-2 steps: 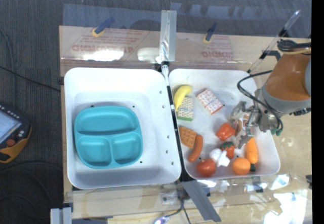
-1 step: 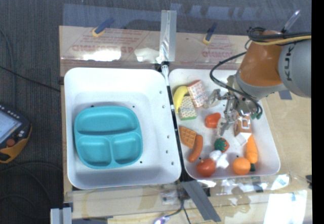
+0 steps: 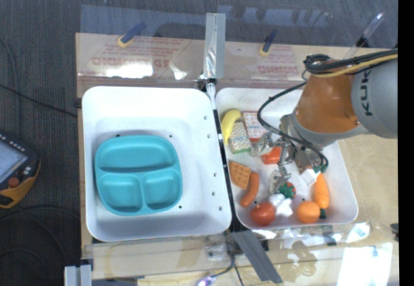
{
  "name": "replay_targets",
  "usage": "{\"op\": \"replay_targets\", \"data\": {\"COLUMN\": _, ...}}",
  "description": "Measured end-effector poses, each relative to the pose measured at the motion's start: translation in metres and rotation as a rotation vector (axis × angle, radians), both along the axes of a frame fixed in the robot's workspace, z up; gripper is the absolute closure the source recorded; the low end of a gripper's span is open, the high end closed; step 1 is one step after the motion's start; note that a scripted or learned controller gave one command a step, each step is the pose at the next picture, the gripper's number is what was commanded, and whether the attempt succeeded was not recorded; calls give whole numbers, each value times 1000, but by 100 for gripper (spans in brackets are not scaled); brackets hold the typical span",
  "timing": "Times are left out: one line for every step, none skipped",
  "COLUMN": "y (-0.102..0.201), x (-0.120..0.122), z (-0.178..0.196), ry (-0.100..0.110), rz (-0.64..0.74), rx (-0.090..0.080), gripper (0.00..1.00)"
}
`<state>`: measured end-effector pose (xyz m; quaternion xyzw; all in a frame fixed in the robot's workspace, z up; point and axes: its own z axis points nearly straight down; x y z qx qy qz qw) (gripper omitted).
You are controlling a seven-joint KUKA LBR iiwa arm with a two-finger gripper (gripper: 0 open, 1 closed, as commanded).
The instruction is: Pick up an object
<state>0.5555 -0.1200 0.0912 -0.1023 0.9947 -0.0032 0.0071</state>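
The right white bin holds several toy foods. Among them are a yellow banana, a printed packet, a waffle piece, a sausage and a red tomato. There are also a white piece, an orange, a carrot and a small red item. My gripper hangs low over the middle of this bin, just right of the waffle and above the white piece. The wrist with its orange band covers the bin's far right part.
The left white bin holds a teal divided plate. A raised divider separates the two bins. Cables loop off the wrist over the right bin. A black handheld device lies on the floor at far left.
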Motion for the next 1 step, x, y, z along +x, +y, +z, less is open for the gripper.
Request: {"op": "replay_targets", "data": {"y": 23, "x": 5, "z": 0, "ry": 0, "rz": -109, "rx": 1, "gripper": 0}}
